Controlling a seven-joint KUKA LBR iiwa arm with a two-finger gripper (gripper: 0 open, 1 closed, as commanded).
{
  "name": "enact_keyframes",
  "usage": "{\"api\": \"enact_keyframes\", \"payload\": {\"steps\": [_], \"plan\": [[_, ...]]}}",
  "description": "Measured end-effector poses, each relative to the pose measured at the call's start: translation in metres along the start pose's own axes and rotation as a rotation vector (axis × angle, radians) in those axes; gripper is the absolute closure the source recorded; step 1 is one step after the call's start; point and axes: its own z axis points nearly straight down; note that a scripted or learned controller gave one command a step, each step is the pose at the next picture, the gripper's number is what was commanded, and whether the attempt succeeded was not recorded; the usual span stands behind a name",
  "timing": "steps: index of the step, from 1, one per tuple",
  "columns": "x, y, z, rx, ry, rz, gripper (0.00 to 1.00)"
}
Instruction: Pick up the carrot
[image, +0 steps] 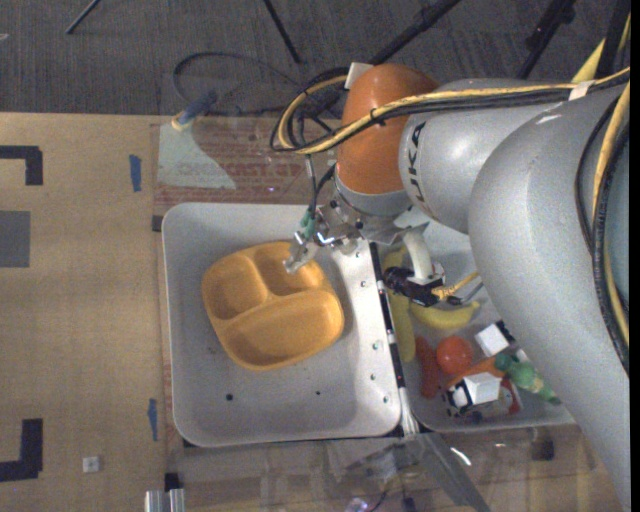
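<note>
While claw (298, 255) hovers over yellow divided plate (270, 305) in left bin (190, 330), holding nothing, can't tell gap. Carrot (428, 368) sits in right bin (545, 412) beside tomato (454, 353). Reach step basically; next move: swing right, drop onto carrot.

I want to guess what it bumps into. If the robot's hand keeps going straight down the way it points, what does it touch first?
Probably the yellow divided plate. The hand points down over the plate's top right edge in the left bin, so the plate's rim looks first in line. Height is hard to judge from above.
</note>
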Motion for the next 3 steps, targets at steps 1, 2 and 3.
{"api": "enact_keyframes", "payload": {"steps": [1,2,3], "plan": [[0.006,-0.007,0.031,-0.022,0.007,0.008,0.00],[0.003,-0.007,0.020,-0.024,0.003,0.011,1.00],[0.034,-0.068,-0.084,-0.002,-0.002,0.292,1.00]]}}
